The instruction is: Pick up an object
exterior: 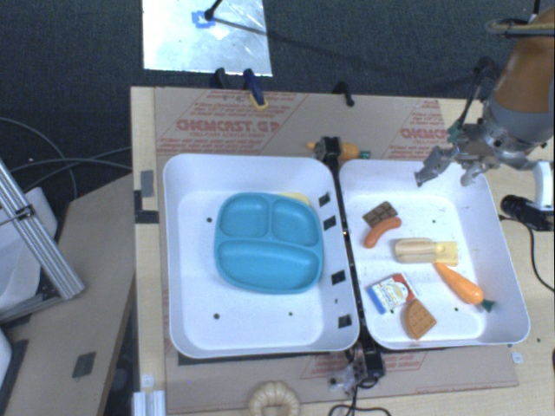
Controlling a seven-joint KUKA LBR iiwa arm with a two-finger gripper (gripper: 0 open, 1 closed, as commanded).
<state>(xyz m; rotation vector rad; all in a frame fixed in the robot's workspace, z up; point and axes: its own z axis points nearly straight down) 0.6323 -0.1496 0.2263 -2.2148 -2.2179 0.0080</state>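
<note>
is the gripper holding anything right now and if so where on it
Nothing. The gripper hangs open above the right bin's far edge, nothing between its fingers.

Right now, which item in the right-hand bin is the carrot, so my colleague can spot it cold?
Look in the right bin, the one without the blue plate. Near its lower right corner lies the carrot, below the pale bread roll. It alone is long, tapered and bright orange with a green tip.

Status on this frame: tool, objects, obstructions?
Tool open, holding nothing, above right bin's far edge. Toy foods lie in that bin, the chocolate piece nearest. Nothing in the way.
</note>
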